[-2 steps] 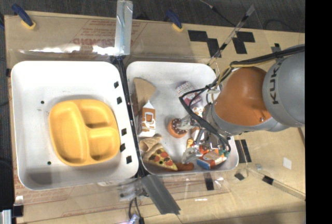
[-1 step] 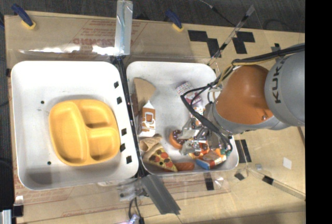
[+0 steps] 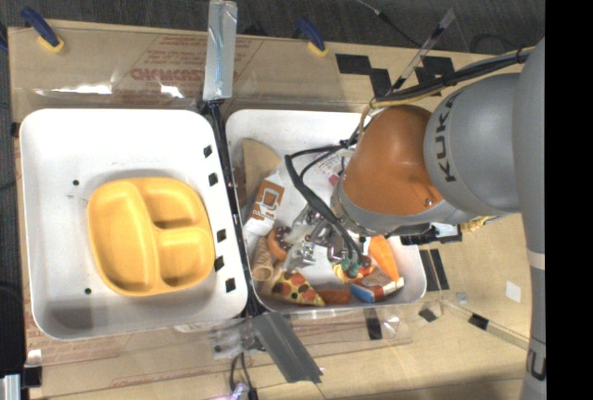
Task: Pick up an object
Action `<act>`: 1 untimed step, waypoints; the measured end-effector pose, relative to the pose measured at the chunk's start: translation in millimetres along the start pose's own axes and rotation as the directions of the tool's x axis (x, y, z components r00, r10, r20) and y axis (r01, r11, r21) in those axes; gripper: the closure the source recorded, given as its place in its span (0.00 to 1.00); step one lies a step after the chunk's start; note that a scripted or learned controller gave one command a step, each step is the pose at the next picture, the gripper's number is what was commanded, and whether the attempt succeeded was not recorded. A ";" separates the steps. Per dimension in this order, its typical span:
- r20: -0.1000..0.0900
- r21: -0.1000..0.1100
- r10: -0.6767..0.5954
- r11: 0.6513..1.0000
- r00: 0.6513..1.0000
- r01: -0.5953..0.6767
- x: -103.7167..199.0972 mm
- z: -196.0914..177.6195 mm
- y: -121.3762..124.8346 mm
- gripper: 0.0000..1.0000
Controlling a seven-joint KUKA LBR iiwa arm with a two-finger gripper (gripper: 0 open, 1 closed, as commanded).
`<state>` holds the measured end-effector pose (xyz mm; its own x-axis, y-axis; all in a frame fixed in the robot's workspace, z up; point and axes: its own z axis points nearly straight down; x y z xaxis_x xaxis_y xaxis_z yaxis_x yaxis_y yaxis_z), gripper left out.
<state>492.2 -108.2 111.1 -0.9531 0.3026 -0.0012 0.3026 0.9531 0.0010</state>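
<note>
Object for picking: none singled out; candidates lie heaped in the right bin point(image 3: 243, 131), at its near end. Among them a pizza-slice toy point(image 3: 295, 288), an orange carrot-like piece point(image 3: 385, 261) and a printed carton point(image 3: 269, 202).

End effector point(image 3: 320, 245): low among the heap, under the orange band point(image 3: 389, 162); whether it grips anything cannot be told.

Left bin point(image 3: 37, 204): holds a yellow divided tray point(image 3: 148, 233).

Risk, judged: items overlap and touch, so a closing grasp may catch two, pinch an edge, or slip off and come up bare.
</note>
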 end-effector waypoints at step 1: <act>0.003 0.000 0.188 0.982 0.982 -0.188 -25.0 -82.3 29.2 1.00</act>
<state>524.8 -88.0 193.5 -0.8791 0.4767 -0.0036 0.4767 0.8791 0.0013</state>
